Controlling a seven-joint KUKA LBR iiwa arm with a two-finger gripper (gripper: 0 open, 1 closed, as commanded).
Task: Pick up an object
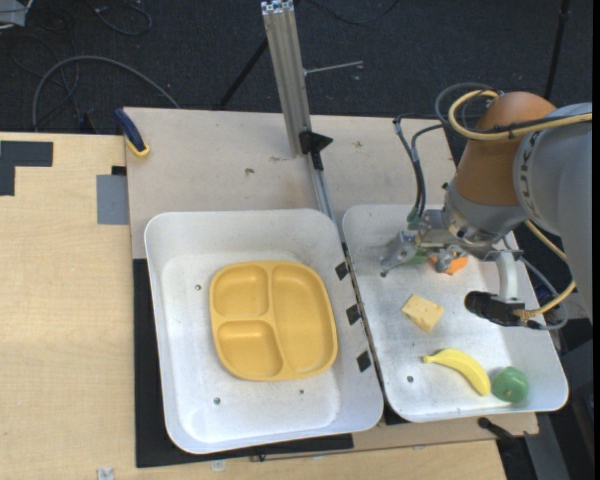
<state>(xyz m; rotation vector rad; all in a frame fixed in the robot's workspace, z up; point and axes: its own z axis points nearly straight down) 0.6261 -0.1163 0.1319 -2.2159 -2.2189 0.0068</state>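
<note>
- The gripper [427, 251] is low over the upper part of the right bin [385, 363]. Honestly can't tell how it's set, too much clutter there.
- A small orange thing [456, 263] sits right beside it.
- A yellow block [422, 312] lies mid-bin, with a banana [460, 368] and a green fruit [510, 384] down at lower right.
- The left bin [180, 368] has a yellow divided plate [273, 319].

Yellow divided plate [273, 320] in left white bin [180, 268], metal post [288, 73] behind
</note>
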